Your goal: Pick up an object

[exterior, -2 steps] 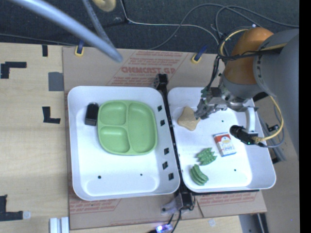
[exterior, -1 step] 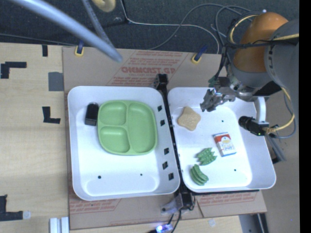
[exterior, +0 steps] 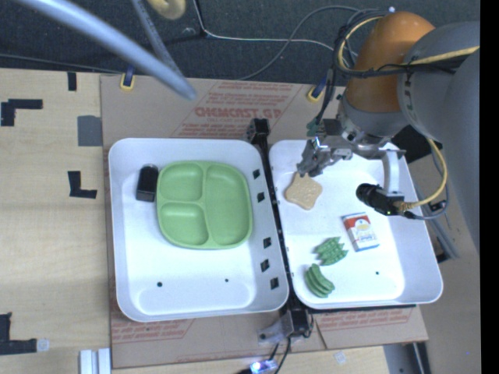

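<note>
**benchwatcher:** Across the bench sat two bins. The left bin [exterior: 125,232] carried a green divided plate [exterior: 205,205] mid-floor and a small black block [exterior: 146,183] toward its left wall, parked out of the way I guess?

**kuka_fan:** Yeah, the action was in the right bin [exterior: 417,275]. The gripper [exterior: 316,162] hovered near its top-left corner, just over the tan cracker-looking piece [exterior: 303,194], likely the target. Couldn't tell if the jaws were open. A red-and-white box [exterior: 360,231] and green pods [exterior: 330,250] sat lower.

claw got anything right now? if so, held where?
Cannot tell. The claw sits right at the upper edge of the tan bread-like piece in the right bin; no object shows between its tips.
</note>
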`<state>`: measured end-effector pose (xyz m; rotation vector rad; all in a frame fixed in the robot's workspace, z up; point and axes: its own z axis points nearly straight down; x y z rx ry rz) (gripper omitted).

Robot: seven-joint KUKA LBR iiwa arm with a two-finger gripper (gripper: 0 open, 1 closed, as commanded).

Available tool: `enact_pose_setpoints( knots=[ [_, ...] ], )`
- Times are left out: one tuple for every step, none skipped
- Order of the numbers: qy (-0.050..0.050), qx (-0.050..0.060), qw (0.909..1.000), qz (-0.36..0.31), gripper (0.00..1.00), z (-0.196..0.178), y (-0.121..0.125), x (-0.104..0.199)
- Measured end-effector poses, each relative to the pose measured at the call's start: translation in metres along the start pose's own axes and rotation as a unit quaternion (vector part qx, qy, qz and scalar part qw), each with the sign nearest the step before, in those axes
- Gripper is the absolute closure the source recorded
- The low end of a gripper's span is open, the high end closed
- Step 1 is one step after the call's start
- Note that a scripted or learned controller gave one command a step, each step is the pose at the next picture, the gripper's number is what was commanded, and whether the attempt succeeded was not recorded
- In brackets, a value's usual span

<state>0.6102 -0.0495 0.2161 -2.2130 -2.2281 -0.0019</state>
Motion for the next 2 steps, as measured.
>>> enact_pose_setpoints(
  knots=[
    [-0.001, 0.001, 1.0000, 0.001, 1.00, -0.002, -0.020, 0.051],
    [-0.001, 0.001, 1.0000, 0.001, 1.00, 0.004, -0.026, 0.111]
  ],
)
